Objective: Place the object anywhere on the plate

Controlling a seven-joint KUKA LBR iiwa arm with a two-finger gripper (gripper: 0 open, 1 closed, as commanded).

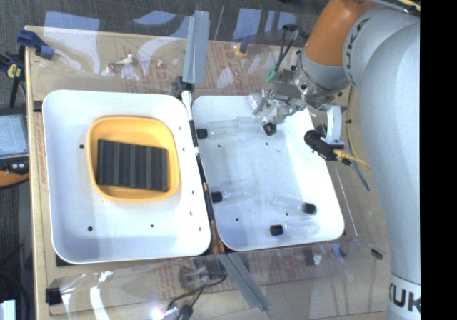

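Several clear plastic tubes with black caps lie in the right bin: one by its far-left corner, others along the near edge. They look light, stiff, slippery; best pinched mid-barrel. The gripper hovers at the far edge; its state I cannot tell. The yellow plate in the left bin offers open room.

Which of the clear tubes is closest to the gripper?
The tube at the right bin's far left, nearest the gripper. The other three lie along the near side.
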